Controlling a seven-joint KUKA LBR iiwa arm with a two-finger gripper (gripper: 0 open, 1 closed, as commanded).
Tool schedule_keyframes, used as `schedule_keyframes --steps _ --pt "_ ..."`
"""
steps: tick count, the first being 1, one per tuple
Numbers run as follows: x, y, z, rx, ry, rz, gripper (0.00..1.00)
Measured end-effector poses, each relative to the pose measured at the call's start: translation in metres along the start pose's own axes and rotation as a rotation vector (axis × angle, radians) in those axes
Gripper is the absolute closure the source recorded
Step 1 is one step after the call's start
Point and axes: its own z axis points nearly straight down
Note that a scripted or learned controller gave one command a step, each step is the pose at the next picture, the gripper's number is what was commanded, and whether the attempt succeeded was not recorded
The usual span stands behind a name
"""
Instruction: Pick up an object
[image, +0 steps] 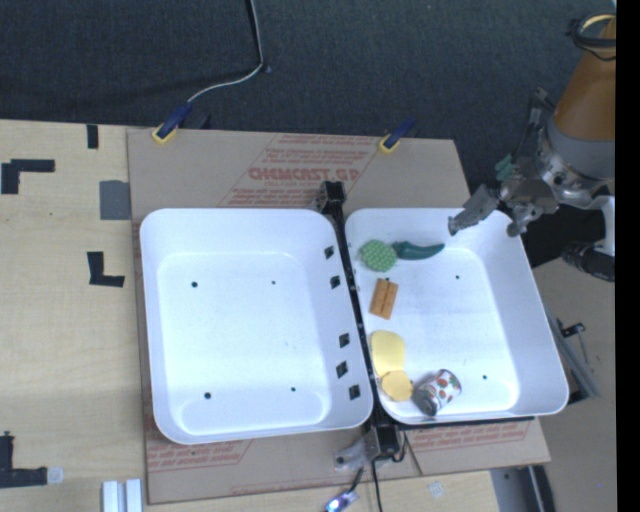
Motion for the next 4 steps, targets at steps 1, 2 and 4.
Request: schedule_keyframes --steps 1,2,4 --pt "0.117 -0.025 0.080 0.011 0.006 -0.010 0.00" --pt "0.110 -0.023 0.065 0.001 0.001 -0.003 1.00" --pt "0.180 0.061 -0.152 -0.017 0.001 -0.003 1.00"
